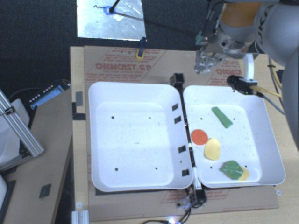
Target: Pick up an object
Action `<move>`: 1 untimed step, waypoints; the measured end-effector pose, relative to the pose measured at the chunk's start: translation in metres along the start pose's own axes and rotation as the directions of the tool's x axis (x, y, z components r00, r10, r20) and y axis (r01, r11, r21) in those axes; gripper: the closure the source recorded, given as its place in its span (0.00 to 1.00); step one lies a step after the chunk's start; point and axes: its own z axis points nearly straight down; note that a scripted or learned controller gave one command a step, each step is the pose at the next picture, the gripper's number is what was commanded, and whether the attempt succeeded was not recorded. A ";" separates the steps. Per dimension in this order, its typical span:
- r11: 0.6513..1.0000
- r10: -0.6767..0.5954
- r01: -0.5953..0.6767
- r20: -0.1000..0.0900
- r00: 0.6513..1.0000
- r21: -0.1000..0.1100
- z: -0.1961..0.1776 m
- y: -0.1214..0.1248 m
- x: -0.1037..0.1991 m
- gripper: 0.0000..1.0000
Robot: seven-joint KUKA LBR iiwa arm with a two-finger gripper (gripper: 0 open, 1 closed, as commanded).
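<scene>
Hovering end effector (205,65) above right bin (268,125) far rim, arm bent

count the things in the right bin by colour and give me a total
green: 2, a stick and a leafy piece
yellow: 2, a rounded piece and a bit tucked under the leafy one
orange-red: 1, a disc
total: 5

Overhead light is bright and even. My white bins (135,90) glare slightly; the foil sheet (110,12) reflects strongly. My end effector (207,65) appears soft, slightly blurred.
</scene>
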 end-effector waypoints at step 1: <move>1.000 0.000 0.000 -0.001 1.000 0.004 -0.023 0.000 0.077 1.00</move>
